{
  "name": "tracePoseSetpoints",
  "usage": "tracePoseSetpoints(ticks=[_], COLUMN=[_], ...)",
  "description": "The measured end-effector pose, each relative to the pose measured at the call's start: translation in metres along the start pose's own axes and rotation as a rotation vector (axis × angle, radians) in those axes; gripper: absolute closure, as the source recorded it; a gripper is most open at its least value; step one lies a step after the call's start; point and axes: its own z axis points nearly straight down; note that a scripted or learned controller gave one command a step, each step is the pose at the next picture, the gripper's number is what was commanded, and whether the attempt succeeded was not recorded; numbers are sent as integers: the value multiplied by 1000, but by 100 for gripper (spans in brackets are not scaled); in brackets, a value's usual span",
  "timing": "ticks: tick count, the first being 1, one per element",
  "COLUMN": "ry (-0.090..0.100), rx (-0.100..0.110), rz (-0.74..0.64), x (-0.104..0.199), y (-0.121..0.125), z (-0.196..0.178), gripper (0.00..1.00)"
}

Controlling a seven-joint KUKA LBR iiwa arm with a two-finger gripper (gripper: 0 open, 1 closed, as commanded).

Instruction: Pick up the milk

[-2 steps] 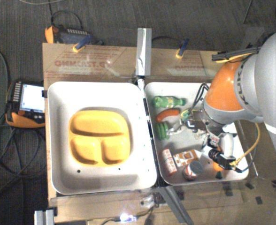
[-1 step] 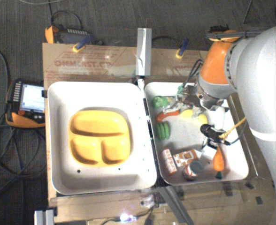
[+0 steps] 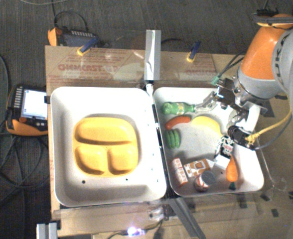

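Yellow tray (image 3: 106, 144) alone in left bin (image 3: 62, 133). Milk carton (image 3: 196, 168) lying near front of right bin (image 3: 258, 178), beside soda can (image 3: 202, 182). Pincer (image 3: 225, 147) hovering just right of it, grip state impossible to tell. Approach step; next, probably shift left, descend, close.

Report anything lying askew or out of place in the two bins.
Nothing is spilled or damaged. The milk carton lies on its side among the jumbled toy food in the right bin, beside a tipped can. The yellow tray sits squarely in the left bin.
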Motion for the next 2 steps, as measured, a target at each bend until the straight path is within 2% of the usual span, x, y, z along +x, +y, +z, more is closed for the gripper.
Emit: tracePoseSetpoints(ticks=[1, 2], ry=[2, 1], rx=[3, 2], rz=[-34, -47], x=[-74, -99], y=[-1, 29], z=[96, 143], gripper=[0, 0])
